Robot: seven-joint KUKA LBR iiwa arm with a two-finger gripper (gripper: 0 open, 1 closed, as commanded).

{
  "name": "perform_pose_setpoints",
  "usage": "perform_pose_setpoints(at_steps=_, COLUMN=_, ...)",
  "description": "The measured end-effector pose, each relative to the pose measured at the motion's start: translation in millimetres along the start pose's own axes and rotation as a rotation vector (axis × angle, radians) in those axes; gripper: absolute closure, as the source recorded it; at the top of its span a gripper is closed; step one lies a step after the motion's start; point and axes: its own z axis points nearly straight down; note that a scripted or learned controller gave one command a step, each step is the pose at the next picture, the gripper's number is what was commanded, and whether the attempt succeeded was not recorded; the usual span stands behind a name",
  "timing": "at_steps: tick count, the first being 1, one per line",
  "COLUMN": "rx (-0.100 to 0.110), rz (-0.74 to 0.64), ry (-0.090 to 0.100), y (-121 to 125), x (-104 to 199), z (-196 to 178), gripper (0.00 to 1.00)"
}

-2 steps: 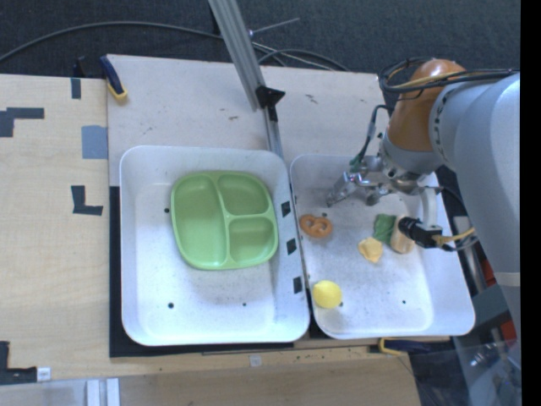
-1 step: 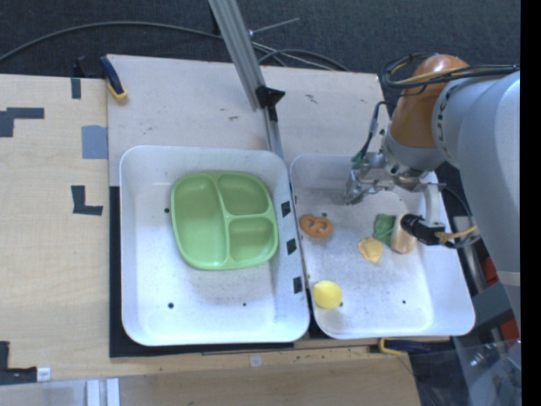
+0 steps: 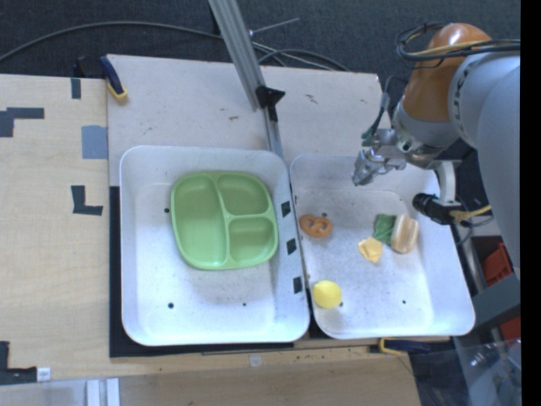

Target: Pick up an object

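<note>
Yellow ball [image 3: 327,293] at right bin [image 3: 439,311] front edge; end effector [image 3: 365,174] above back rim, grip state unclear, nothing visibly held.

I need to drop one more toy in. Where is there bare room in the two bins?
Left bin: bare floor along the front, below the green tray. Right bin: bare front right, past the lemon. Its middle is crowded: pretzel, yellow piece, bread. The gripper hangs over its back.

A robotics lab: a grey arm [image 3: 486,108] reaches over a desk [image 3: 194,100] marked with tape, two white bins [image 3: 135,252] clamped side by side, loose cables [image 3: 127,28] behind.
</note>
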Motion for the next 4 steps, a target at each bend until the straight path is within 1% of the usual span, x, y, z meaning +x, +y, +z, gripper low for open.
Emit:
perform_pose_setpoints(at_steps=1, rx=-0.001, rz=0.0, ry=0.0, y=-2.6, x=6.5, z=-61.0, gripper=1.0)
perform_pose_setpoints(at_steps=2, rx=-0.001, rz=0.0, ry=-0.001, y=3.0, x=-1.4, z=-118.8, gripper=1.0)
perform_pose_setpoints(at_steps=3, rx=0.006, rz=-0.003, ry=0.001, y=7.1, x=52.8, z=-100.2, gripper=1.0)
perform_pose_setpoints(at_steps=4, rx=0.007, rz=-0.005, ry=0.002, y=5.2, x=116.0, z=-95.1, gripper=1.0)
